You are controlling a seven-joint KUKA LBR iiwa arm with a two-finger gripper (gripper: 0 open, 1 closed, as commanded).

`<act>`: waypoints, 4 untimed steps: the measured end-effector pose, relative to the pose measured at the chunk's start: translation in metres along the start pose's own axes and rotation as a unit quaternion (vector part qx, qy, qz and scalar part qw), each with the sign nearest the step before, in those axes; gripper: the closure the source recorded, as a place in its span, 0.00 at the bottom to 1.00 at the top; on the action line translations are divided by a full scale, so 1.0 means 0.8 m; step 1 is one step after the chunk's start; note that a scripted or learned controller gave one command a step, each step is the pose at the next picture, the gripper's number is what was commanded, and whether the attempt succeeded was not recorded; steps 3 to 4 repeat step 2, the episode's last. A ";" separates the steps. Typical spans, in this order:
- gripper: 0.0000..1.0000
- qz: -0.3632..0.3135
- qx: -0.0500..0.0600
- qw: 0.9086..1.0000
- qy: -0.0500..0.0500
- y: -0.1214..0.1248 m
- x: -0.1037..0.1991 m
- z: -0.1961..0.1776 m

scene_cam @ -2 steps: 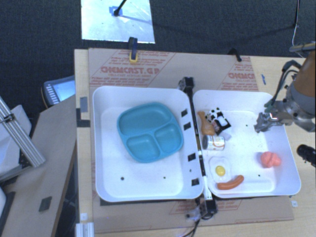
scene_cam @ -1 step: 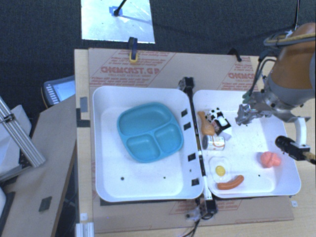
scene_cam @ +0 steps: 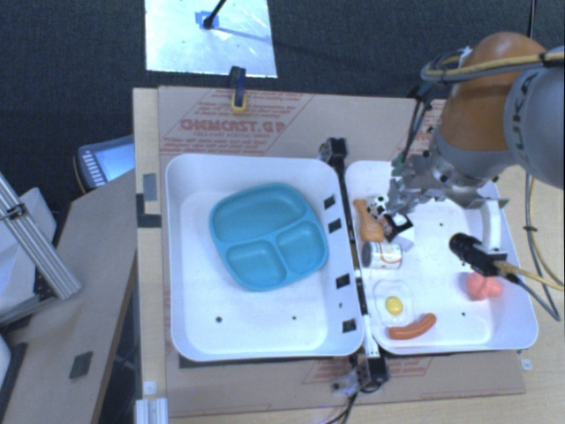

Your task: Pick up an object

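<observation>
My gripper (scene_cam: 400, 203) hangs low over the upper left part of the right bin (scene_cam: 508, 329). Just to its left, a small black-and-white thing (scene_cam: 380, 206) rests against an orange-brown toy piece (scene_cam: 370, 223). A small can with a label (scene_cam: 385, 254) lies just below them. Nearer the front of this bin are a fried-egg toy (scene_cam: 394, 306) and an orange sausage (scene_cam: 412, 327). A pink object (scene_cam: 482, 285) lies at the right. Nothing is visibly held in the gripper.
The left bin (scene_cam: 190, 325) holds a blue divided plate (scene_cam: 268, 235). A black divider with clips (scene_cam: 346, 237) runs between the two bins. The grey arm with its orange band (scene_cam: 494, 87) reaches in over the right bin's far right corner.
</observation>
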State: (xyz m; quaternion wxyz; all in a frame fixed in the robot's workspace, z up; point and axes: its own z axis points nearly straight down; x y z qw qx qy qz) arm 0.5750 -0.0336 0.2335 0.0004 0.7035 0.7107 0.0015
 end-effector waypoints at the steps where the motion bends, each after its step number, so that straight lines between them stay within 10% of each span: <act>1: 1.00 0.000 0.000 1.000 0.000 0.017 0.054 -0.005; 2: 1.00 0.000 0.000 1.000 0.001 0.029 0.125 -0.004; 4: 1.00 0.000 0.000 1.000 0.001 0.029 0.125 -0.004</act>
